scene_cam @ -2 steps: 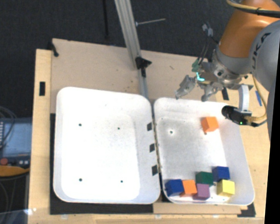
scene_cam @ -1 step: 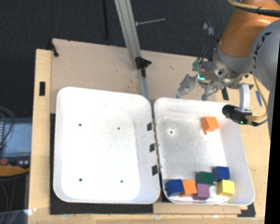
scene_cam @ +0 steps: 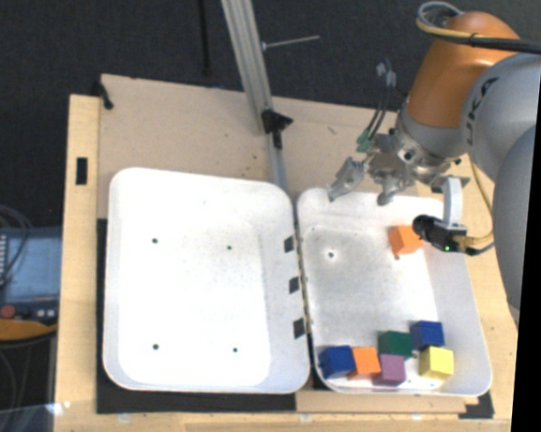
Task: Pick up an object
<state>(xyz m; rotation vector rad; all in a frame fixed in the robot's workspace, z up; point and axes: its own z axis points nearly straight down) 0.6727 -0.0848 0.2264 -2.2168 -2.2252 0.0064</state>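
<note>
Bench (scene_cam: 165, 135): no legible writing; tool (scene_cam: 366, 183) spread.

- Arm (scene_cam: 507, 99) enters from the right at the far side, grey shell, orange band above the wrist
- Wrist angled down and to the left
- Gripper (scene_cam: 365, 184) low, fingers spread apart, nothing between them
- Left fingertip (scene_cam: 341, 181) reaches farthest left

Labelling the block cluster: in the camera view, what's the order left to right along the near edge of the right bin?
Blue block → orange block → purple block → yellow block. The green and second blue blocks behind overlap these, so I left them out.
</note>
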